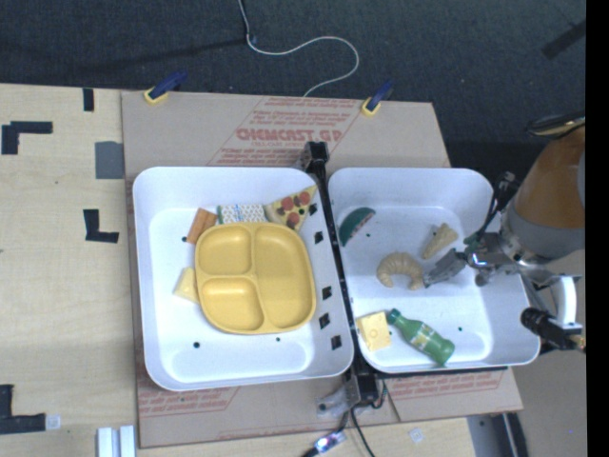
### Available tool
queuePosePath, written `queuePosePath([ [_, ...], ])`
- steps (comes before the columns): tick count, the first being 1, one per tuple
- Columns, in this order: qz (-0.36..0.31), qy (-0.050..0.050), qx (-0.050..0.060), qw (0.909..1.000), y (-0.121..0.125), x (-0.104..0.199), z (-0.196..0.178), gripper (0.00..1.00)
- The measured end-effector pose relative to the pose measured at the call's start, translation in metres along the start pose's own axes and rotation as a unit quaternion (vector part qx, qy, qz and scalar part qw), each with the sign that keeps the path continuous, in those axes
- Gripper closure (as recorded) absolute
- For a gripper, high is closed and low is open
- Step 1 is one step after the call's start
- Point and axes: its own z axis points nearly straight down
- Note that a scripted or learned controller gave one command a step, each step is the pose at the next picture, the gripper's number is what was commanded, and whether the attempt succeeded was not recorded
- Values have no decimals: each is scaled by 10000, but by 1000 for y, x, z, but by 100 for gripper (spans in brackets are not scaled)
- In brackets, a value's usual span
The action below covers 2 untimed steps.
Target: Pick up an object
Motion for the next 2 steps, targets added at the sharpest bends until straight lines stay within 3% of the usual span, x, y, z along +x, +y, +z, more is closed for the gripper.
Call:
queuePosePath([
  [1,-8,-12,-32,10000,0,1,53,0],
  [2,-9,-14,-44,10000,1,1,39,100],
])
